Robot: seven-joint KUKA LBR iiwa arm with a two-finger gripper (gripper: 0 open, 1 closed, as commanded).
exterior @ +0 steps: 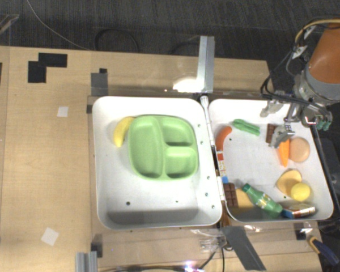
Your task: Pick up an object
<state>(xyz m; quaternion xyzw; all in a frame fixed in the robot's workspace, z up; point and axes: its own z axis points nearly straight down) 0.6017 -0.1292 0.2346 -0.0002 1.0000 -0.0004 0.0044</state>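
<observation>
A: Left bin [105, 208] was white, with a light green tray [158, 146] and a yellow banana [122, 130]?

B: Yes. Right bin [255, 152] white too: green pod [246, 127], orange-red sausage shape [222, 136], orange carrot [284, 152], peach-coloured ball [300, 149], yellow lemon [300, 191], green bottle [262, 200], brown bar [230, 194].

A: Table [39, 169]?

B: Pale wood, black patches [45, 65]. Arm [328, 61] orange over grey.

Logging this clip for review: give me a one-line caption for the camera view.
The gripper hangs over the right bin above a carrot; a green tray and banana lie in the left bin.
</observation>
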